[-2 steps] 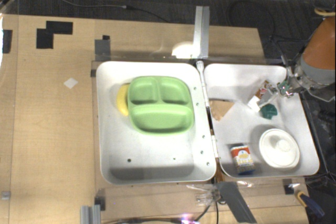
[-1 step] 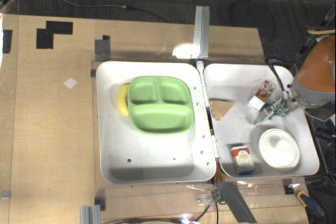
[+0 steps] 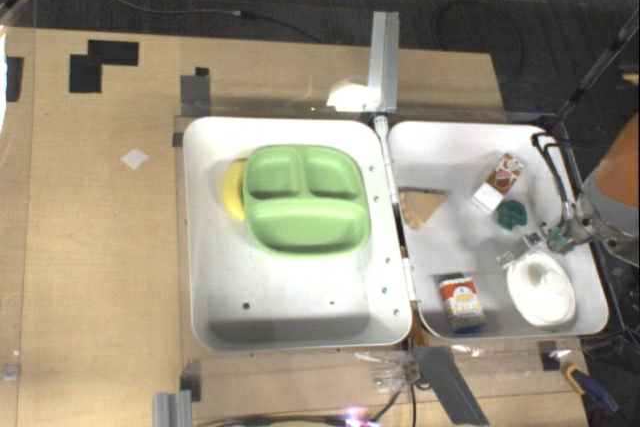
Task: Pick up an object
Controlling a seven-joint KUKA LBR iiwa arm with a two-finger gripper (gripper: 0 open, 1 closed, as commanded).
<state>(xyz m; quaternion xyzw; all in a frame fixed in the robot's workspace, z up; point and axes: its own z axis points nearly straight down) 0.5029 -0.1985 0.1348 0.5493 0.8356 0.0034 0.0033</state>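
- Nearest, in the right bin (image 3: 598,320): small can (image 3: 462,301), rigid, probably slippery; grip across its sides
- White bowl (image 3: 541,289) beside it; stiff, take by the rim
- Gripper (image 3: 556,237) at the bowl's far edge; jaws' state unreadable
- Farther: teal object (image 3: 512,214), small carton (image 3: 499,181)

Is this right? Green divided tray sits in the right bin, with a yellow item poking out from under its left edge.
Not quite. The green divided tray sits in the left bin, not the right bin, as the camera view shows. The rest holds: a yellow item pokes out from under the tray's left edge.
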